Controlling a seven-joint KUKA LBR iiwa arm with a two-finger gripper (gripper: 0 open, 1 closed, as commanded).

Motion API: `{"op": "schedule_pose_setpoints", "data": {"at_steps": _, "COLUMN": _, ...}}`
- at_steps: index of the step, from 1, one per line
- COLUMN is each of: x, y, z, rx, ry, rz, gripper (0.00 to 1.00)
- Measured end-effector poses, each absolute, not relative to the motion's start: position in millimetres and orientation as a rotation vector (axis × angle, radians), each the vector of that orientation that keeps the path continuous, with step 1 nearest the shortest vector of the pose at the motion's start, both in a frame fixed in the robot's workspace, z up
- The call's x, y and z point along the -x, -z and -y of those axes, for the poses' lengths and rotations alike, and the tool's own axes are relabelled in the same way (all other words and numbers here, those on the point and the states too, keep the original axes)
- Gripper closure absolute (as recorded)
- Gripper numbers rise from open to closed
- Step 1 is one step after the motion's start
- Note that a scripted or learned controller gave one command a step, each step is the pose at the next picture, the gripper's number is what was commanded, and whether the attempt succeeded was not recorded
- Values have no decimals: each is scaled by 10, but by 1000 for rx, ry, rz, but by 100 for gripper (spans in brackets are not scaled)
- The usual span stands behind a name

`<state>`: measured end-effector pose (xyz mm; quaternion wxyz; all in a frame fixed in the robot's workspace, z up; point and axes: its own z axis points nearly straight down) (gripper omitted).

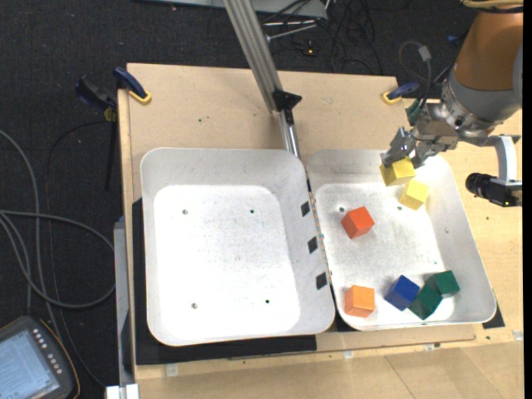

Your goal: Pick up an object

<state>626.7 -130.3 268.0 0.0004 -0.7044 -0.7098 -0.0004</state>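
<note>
The gripper [399, 160] pinches a yellow block [400, 170] at one o'clock in the right bin [474, 248]. Lift straight, clear of the second yellow block [414, 194].

We see single arm: broad rounded orange band [490, 44] with pale tan rim on top, smooth grey wrist segment [482, 110] beneath. Below that we note grey metal gripper [407, 152], blocky, dark fingers [397, 150]. Thin black cable [413, 52] loops beside wrist.
</note>
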Motion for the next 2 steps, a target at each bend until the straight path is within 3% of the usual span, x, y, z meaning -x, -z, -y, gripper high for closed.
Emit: {"op": "schedule_pose_setpoints", "data": {"at_steps": 2, "x": -6400, "y": -2617, "z": 196, "rx": 2211, "ry": 1, "rz": 2229, "gripper": 100}}
